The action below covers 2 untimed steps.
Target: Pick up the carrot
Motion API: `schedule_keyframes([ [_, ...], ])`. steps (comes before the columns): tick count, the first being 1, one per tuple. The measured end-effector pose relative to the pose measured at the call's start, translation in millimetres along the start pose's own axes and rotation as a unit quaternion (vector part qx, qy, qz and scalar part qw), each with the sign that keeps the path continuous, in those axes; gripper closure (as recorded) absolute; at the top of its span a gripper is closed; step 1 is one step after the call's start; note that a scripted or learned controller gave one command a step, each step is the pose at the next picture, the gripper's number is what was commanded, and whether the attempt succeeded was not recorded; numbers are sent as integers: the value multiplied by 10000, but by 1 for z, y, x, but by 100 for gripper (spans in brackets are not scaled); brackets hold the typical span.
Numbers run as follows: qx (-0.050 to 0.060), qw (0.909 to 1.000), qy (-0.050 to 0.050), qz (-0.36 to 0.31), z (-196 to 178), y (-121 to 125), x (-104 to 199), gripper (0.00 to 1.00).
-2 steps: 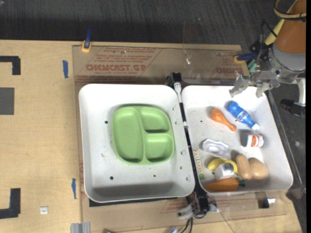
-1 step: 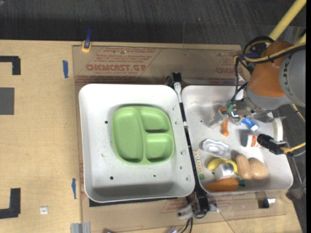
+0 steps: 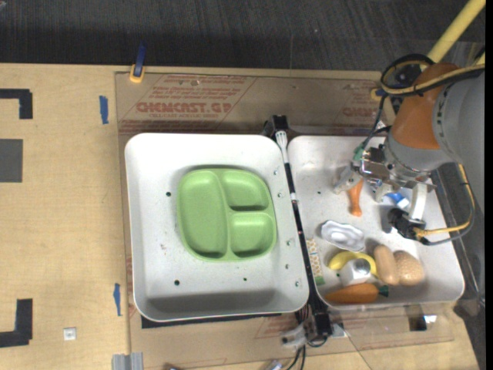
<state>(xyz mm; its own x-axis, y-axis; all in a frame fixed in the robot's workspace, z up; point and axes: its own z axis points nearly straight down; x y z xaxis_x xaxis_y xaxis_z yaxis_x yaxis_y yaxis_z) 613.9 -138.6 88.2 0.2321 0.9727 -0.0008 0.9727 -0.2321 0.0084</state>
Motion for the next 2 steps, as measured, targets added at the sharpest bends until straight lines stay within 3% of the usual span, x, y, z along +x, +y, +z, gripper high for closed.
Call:
schedule_keyframes([
  [1,-39,10000,-37,-24,-12,2,-2,100],
  [2,13,9976,20,688,-100,-6,73,100],
])
